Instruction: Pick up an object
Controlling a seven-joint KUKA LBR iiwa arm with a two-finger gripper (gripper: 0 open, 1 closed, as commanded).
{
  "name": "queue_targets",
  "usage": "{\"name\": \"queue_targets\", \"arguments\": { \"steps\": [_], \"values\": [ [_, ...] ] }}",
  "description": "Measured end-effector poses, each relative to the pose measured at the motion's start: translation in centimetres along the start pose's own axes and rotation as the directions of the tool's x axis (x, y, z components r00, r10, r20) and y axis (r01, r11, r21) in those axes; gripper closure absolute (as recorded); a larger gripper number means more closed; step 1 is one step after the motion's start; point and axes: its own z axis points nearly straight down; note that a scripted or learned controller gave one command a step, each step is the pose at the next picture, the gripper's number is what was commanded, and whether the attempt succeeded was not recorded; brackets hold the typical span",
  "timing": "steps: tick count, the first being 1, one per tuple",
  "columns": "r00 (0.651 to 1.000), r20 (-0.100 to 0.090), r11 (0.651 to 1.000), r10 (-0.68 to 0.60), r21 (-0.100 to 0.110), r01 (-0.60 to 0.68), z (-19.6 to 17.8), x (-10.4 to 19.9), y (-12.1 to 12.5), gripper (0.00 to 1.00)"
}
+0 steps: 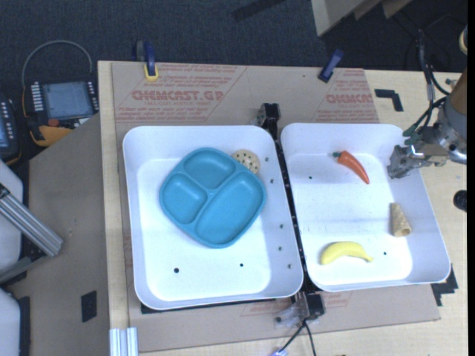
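Note:
The right bin (326, 199) holds an orange-red carrot with a green top (353, 165) near its back, a tan roll-shaped piece (400, 219) by its right wall, and a yellow banana (345, 253) toward its front. My gripper (401, 163) hangs over the bin's right rim, to the right of the carrot and above the tan piece. Nothing shows between its tips.
The left bin (148, 258) carries a blue divided plate (213, 197) with a round cookie (246, 159) tucked at its back right edge. Clamps sit on the board's far edge (151, 70) (329, 65). A pendant screen (65, 99) lies off the bench at left.

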Motion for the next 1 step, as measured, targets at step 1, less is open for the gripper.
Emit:
{"name": "queue_targets", "arguments": {
  "steps": [1],
  "values": [
    [1.000,-0.004,1.000,-0.004,0.006,0.004,1.19,4.65,1.70,1.00]
  ]
}}
